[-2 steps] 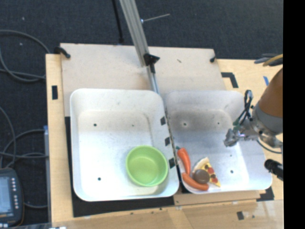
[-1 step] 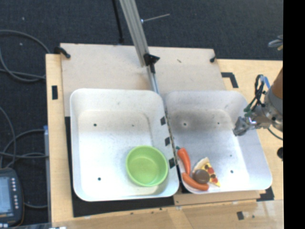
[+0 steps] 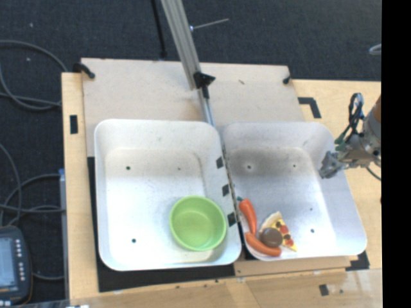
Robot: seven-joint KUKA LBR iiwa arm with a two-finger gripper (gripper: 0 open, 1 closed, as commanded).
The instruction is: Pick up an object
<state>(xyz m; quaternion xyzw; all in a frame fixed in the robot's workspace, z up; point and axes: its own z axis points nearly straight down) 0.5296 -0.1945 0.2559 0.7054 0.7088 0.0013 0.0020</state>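
In the left bin (image 3: pixel 122 172) a green bowl (image 3: pixel 198 222) sits near the front right corner. In the right bin (image 3: pixel 292 172), a carrot (image 3: pixel 248 214), a sausage (image 3: pixel 262 244), a pizza slice (image 3: pixel 280 226) and a brown lump (image 3: pixel 271 237) cluster at the front left. The gripper (image 3: pixel 329 164) hovers at that bin's right rim; whether its jaws are parted, I cannot tell.

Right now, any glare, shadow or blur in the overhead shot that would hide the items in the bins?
Camera view: even light, no glare on the shallow white right bin, just grey smudging; the round green plastic bowl is crisp; the small toy-food pile is soft and low-resolution; the two-finger gripper at the bin's right rim is slightly blurred.
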